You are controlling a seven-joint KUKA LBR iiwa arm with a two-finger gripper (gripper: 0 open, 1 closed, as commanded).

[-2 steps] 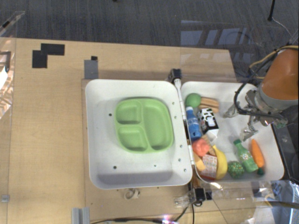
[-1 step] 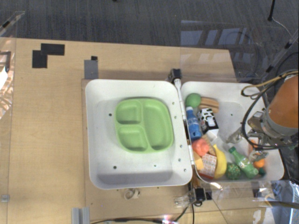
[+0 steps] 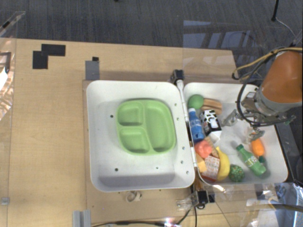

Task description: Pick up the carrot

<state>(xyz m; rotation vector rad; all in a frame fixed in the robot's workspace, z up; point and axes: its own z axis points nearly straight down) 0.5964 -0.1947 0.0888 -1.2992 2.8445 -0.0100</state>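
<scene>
Carrot, a small orange piece (image 3: 258,147), lay near the right edge of the right white bin (image 3: 282,170), just under the gripper (image 3: 254,134).

Bare white floor lay open between the carrot and the bin's right wall, and more to its left toward the middle of the bin. A green plastic bottle (image 3: 251,160) lay tilted just beside it on the near side, with a dark green round toy (image 3: 237,173) by the bottle's base. Along the bin's left edge crowded a green ball (image 3: 195,101), a blue bottle (image 3: 195,126), a black-and-white carton (image 3: 211,120), a pink lump (image 3: 204,148) and a yellow banana (image 3: 222,164). The left white bin (image 3: 97,174) carried a light green divided tray (image 3: 144,126). The grey arm with its orange band (image 3: 282,82) covered the bin's far right corner; whether the gripper was parted or clenched could not be told.
</scene>
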